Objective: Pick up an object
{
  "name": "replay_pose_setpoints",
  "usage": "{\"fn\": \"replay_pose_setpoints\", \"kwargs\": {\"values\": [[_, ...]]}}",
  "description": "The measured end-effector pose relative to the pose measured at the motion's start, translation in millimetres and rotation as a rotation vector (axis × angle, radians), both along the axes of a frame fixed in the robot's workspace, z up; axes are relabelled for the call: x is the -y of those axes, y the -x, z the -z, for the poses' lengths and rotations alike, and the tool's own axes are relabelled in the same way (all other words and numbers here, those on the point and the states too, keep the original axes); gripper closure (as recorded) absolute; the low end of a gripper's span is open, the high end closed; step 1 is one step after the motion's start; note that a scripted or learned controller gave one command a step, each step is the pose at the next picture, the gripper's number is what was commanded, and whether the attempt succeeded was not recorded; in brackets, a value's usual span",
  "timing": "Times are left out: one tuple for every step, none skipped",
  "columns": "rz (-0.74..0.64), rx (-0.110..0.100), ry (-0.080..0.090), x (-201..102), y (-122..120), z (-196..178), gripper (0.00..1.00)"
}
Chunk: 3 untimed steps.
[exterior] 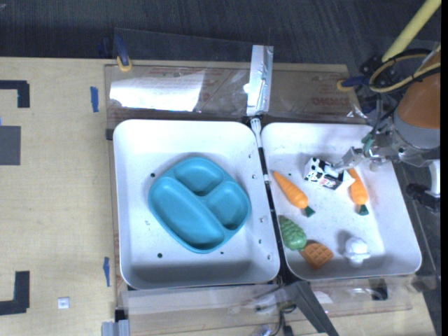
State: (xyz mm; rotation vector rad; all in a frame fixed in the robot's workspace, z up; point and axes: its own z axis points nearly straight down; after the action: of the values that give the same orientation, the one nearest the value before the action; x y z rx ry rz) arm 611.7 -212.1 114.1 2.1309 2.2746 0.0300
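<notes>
— Nearest to the tool [350,161]: a black-and-white toy cow [323,173], in the right bin [406,236] toward its far edge. Probably light, hard plastic, a bit slick; best pinched across the body, not the legs.

— Clenched or released?

— Cannot tell; tip too small and blurred, nothing visibly between it.

— Counts?

— Two toy carrots [291,190], one green piece [292,233], one orange waffle-like piece [316,254], one white lump [357,248]. One blue divided plate [199,203] in the left bin [133,187].
</notes>
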Motion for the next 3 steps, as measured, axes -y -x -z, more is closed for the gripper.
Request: {"fn": "replay_pose_setpoints", "kwargs": {"values": [[-0.152, 0.021, 0.012, 1, 25, 5, 0.00], [-0.411, 0.019, 0.023, 9, 20, 6, 0.00], [-0.301, -0.005, 0.005, 9, 0, 7, 0.00]]}}
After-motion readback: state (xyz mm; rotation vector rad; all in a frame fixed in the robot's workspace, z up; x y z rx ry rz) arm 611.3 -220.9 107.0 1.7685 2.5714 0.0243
